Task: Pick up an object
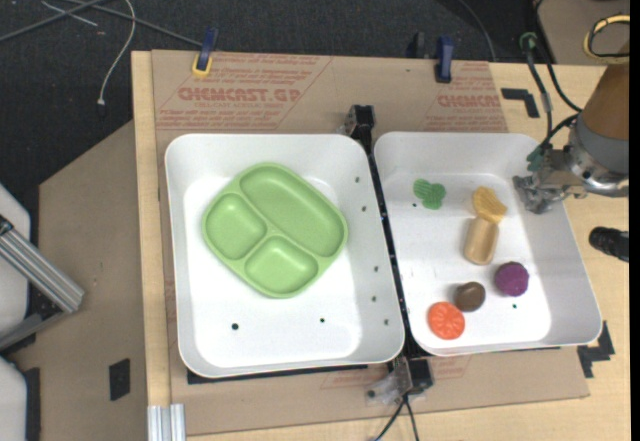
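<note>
The right bin (560,329) holds several small items: a green leafy piece (430,193), a tan cylinder (482,239) with a yellow piece (489,201) at its far end, a purple ball (513,278), a brown lump (470,296) and an orange-red round piece (446,320). My gripper (543,189) hangs at the right bin's far right edge, right of the yellow piece and apart from every item. Nothing shows between its tips.
The left bin (200,329) carries a green three-compartment plate (275,228). Blue clamps (207,49) (444,58) pin the cardboard sheet at the back. A black clip (360,117) sits between the bins. Cables trail on the dark floor behind.
</note>
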Controlling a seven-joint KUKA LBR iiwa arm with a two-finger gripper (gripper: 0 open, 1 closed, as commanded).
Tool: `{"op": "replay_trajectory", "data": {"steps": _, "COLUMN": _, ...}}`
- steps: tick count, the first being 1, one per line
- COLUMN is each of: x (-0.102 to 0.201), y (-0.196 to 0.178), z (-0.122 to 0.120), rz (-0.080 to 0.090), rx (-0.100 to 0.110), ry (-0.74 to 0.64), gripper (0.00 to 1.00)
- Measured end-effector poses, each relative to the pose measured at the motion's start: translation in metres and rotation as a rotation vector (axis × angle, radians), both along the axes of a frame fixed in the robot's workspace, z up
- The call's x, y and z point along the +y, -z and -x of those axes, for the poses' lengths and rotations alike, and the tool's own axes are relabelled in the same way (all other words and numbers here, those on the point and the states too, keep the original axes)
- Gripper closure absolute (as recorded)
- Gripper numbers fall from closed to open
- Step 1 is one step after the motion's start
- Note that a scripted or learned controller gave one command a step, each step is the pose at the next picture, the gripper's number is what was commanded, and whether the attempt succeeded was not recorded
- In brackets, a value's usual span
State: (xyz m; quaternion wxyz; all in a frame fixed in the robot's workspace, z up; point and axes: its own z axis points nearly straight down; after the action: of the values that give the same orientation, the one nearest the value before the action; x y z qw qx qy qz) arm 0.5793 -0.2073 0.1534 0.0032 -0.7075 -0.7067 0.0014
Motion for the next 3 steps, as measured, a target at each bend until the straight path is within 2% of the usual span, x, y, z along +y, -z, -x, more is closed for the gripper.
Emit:
{"op": "replay_trajectory", "data": {"steps": 1, "x": 0.007, "y": 0.045, "z": 0.002, "rz": 0.0, "rx": -0.001, "ry": -0.002, "gripper": 0.0}}
{"op": "replay_trajectory", "data": {"steps": 2, "x": 0.006, "y": 0.03, "z": 0.0, "rz": 0.002, "rx": -0.008, "ry": -0.002, "gripper": 1.0}}
{"op": "replay_trajectory", "data": {"steps": 3, "x": 0.016, "y": -0.028, "z": -0.001, "rz": 0.004, "rx": -0.013, "ry": -0.003, "gripper": 1.0}}
